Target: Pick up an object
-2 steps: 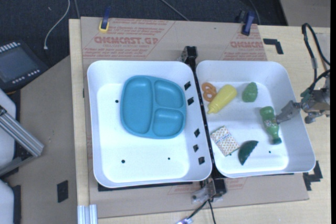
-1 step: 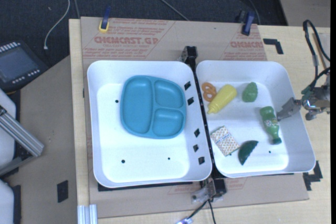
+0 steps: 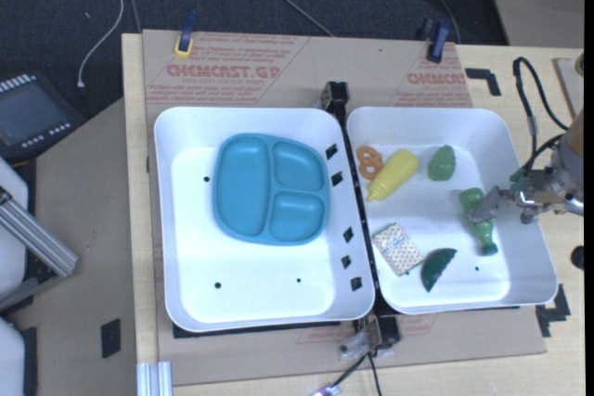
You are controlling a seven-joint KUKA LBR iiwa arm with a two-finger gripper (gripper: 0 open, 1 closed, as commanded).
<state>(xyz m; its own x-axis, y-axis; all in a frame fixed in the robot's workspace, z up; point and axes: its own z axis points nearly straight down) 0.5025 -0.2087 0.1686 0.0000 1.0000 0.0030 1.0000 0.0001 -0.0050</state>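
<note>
- The end effector (image 3: 490,210) sits low in the right shallow white plastic bin (image 3: 520,287), reaching in over its right rim; whether it is spread or pressed together cannot be told at this size, and nothing is seen pinched in it.
- The likeliest target is the small green bottle-shaped plastic toy (image 3: 479,216), which lies near the bin's right wall, directly at the end effector's tip and apparently touching it.
- To grasp well, the end effector should probably straddle the toy's narrow middle, across its short axis, since the rounded ends would likely slip out.
- Lowering fully to the bin floor before closing seems wise, because the toy lies flat and low.
- Neighbours leave room: the round green plastic piece (image 3: 442,163) is apart above, the dark green wedge-shaped piece (image 3: 435,267) apart below, and the yellow plastic corn-like toy (image 3: 393,174) well to the left.
- The lift should go straight up, keeping clear of the nearby bin wall.
</note>
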